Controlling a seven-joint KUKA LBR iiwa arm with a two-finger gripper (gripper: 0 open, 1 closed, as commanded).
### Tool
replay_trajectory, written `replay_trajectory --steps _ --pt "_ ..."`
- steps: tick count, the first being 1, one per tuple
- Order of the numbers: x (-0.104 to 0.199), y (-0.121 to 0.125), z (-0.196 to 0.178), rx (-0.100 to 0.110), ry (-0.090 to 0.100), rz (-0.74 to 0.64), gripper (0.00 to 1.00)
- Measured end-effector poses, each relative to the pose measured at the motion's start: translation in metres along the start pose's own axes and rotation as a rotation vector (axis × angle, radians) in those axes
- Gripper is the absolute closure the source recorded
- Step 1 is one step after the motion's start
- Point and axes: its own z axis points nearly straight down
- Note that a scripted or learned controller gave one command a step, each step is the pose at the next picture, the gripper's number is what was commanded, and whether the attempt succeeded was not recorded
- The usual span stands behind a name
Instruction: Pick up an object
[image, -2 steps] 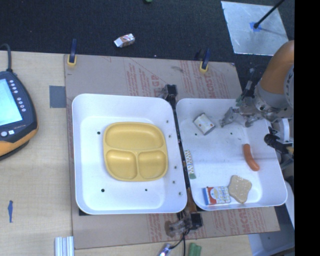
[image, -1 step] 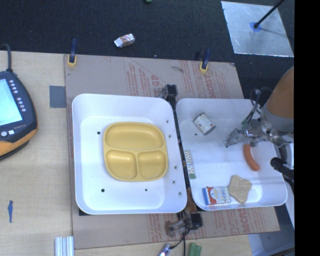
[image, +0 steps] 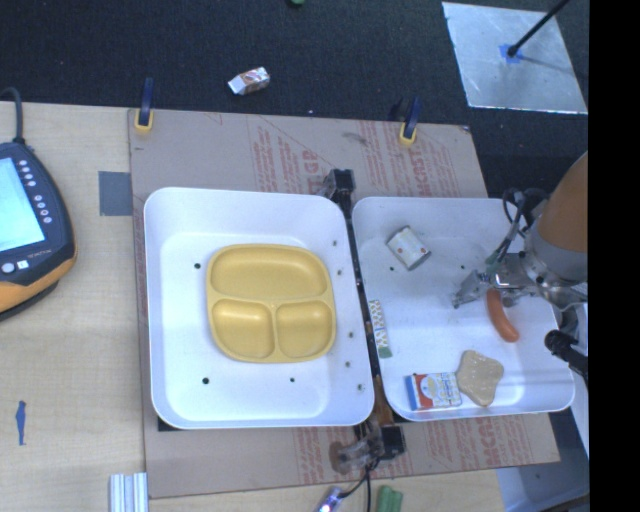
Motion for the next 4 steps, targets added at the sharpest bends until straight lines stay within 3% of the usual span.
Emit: replay_trajectory --steps 1,2,3,4 --pt "0.000 0.071 -0.001 -0.003 0.002 0.002 0.00" --pt "0.009 0.014 0.000 -0.001 0.000 0.000 0.00" --pt "0.000 -0.004 0.000 0.000 0.000 0.000 0.00" --pt "-0.001 -0.004 -0.010 0.002 -0.001 -0.001 1.00"
